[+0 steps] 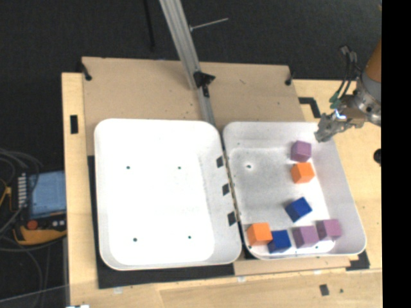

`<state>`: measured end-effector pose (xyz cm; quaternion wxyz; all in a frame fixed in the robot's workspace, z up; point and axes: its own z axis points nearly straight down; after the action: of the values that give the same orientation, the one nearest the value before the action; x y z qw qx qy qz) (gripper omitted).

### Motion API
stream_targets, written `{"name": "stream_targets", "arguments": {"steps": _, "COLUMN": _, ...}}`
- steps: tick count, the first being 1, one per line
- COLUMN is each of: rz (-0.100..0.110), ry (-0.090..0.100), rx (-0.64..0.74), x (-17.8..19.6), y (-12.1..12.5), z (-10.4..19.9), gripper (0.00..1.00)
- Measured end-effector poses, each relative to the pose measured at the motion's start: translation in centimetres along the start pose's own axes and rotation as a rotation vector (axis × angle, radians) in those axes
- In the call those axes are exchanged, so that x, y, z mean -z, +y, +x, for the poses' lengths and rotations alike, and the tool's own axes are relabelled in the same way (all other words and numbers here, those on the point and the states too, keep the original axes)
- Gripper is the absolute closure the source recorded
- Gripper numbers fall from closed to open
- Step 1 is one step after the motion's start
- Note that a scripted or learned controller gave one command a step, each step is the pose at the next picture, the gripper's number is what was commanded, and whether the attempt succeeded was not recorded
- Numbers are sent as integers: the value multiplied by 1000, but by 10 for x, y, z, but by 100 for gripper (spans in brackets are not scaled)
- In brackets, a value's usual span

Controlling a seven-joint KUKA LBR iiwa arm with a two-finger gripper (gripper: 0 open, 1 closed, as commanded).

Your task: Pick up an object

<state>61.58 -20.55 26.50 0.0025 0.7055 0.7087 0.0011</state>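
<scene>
A pale wooden bench [160,88] on a dark floor carries 2 shallow white bins. The left bin [160,191] sits beside the right bin [270,140], which holds 7 cubes: a purple cube [300,150] and an orange cube [302,172] near its far right side, a blue cube [298,208] lower down, and 4 more along the near wall. The gripper [325,128] hangs over the right bin's far right corner, near the purple cube, gripping nothing. A metal rail [183,43] slants across the bench. Cables and a handheld box [38,201] lie on the left.
</scene>
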Motion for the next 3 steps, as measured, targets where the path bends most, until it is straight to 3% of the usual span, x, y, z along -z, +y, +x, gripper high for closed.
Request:
{"name": "stream_targets", "arguments": {"steps": 1, "rz": 3, "ry": 1, "rx": -2, "x": 3, "y": -5, "z": 46, "gripper": 100}}
{"name": "stream_targets", "arguments": {"steps": 3, "rz": 7, "ry": 2, "rx": 1, "x": 0, "y": 11, "z": 132, "gripper": 100}}
